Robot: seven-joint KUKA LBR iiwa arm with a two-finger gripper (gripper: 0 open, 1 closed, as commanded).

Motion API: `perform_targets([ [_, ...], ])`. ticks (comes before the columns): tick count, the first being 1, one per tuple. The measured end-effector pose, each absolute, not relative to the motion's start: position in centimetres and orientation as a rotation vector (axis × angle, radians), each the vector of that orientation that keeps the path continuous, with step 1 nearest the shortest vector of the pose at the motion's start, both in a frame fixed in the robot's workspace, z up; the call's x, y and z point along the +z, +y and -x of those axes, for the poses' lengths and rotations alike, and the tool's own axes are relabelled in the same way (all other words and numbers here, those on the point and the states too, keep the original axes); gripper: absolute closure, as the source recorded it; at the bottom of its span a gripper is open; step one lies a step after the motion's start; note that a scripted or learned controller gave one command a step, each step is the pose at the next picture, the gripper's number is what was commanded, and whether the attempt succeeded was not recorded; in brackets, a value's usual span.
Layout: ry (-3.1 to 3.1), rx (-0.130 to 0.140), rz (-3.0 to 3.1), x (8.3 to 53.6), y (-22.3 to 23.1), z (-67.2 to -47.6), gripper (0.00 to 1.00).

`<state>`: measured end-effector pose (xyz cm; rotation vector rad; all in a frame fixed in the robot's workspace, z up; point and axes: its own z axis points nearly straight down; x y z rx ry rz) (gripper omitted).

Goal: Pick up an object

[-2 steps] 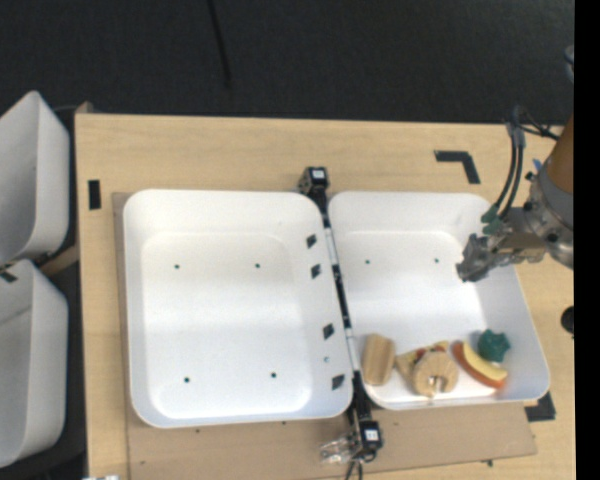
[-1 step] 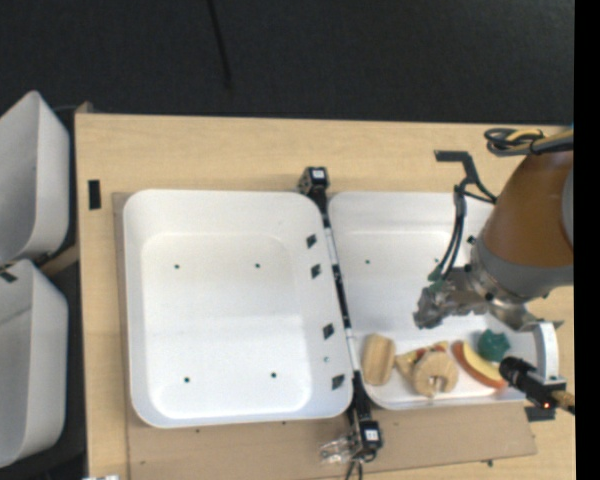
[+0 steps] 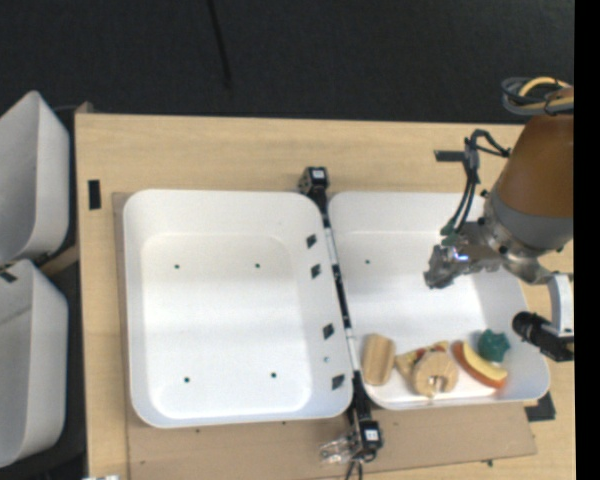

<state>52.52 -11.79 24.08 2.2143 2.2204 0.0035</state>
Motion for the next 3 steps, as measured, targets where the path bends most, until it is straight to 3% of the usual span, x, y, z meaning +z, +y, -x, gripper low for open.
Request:
perform_targets([
  [1,2.215,0.005,-2.219,29.5,-12.5,-49.0,1.0],
  [2,2.228,-0.009,-2.227,17.3,-10.3,-48.8,1.0],
  [3,2.214,0.003,-2.22,23.4,-13.7,-49.0,1.0],
])
